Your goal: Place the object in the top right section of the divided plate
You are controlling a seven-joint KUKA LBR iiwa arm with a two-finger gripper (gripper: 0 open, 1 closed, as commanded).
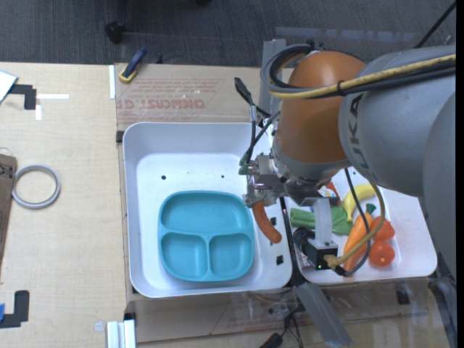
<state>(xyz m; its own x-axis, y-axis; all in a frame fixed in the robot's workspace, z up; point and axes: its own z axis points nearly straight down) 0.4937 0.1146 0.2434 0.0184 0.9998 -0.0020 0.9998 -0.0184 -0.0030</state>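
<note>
A large grey arm (377,114) with an orange band is seen reaching in from the right, over two white bins. The left bin (145,158) holds a teal divided plate (206,235); the right bin (417,216) holds toy vegetables (362,230). The gripper (259,194) is poised at the plate's right edge, and an orange-red sausage (266,222) is clamped at its upper end between the fingers. Its long axis hangs down and slightly rightward, just beside the rim. The top right section (235,212) lies immediately to the left of the sausage.

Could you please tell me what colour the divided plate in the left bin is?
The divided plate is light turquoise blue, clear in the camera view.
</note>
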